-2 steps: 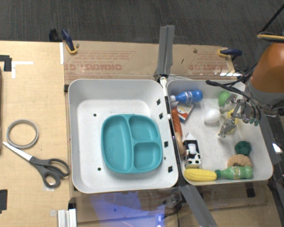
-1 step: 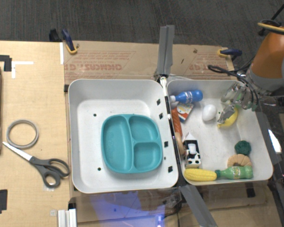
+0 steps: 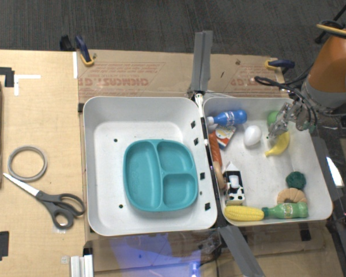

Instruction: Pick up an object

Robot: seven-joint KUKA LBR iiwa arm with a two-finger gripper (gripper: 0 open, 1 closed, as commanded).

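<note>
Hand [image 3: 278,126], grip state unclear, hangs just above yellow banana [image 3: 278,144], whose long axis runs diagonally lower-left to upper-right.

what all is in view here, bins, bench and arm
shallow white bins: 2, side by side
teal divided plastic tray: 1, left bin
blue bottle: 1, right bin top
white egg: 1, right bin
yellow banana: 1, under gripper
yellow corn cob: 1, right bin front
green bottle: 1, beside corn
dark green ball: 1, right bin
grey scissors: 1, bench left
tape roll: 1, bench left
gripper: 1, grey, over right bin
</note>
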